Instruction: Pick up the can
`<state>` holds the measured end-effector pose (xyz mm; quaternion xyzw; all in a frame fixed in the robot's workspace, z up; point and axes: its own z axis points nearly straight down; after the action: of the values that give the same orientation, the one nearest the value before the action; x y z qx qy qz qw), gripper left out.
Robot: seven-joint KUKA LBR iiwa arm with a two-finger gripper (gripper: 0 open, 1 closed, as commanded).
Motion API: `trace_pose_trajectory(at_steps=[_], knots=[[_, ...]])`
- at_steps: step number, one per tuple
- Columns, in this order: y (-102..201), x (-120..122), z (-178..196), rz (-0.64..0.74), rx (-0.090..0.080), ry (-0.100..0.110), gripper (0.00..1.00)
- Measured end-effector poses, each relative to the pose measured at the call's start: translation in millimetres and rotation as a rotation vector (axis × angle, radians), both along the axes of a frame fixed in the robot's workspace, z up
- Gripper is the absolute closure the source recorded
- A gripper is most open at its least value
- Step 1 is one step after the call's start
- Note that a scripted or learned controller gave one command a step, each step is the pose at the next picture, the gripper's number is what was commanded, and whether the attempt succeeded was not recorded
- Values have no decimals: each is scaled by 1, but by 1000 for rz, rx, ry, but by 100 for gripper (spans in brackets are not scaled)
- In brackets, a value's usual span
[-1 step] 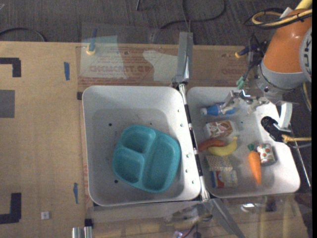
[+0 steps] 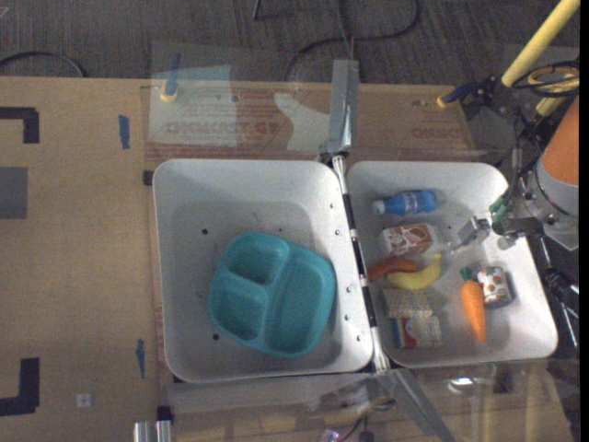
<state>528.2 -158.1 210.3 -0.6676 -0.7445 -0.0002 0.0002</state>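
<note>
The can (image 2: 495,286) is small, red and white, and lies in the right bin (image 2: 543,339) near its right wall, just right of an orange carrot (image 2: 473,310). My gripper (image 2: 471,230) hangs over the same bin, above and slightly left of the can as the camera sees it, and apart from it. The grey arm with its orange band (image 2: 563,145) comes in from the right edge. Nothing shows in the gripper.
The right bin also holds a blue bottle (image 2: 407,202), a small carton (image 2: 409,239), a red sausage (image 2: 390,267), a banana (image 2: 415,277) and a flat packet (image 2: 412,327). A teal divided plate (image 2: 271,293) lies in the left bin (image 2: 184,201).
</note>
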Motion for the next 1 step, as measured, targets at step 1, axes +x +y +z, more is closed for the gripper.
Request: trace_pose_trajectory(at_steps=[1], knots=[[-52,-49,-65,94,0,0,0]])
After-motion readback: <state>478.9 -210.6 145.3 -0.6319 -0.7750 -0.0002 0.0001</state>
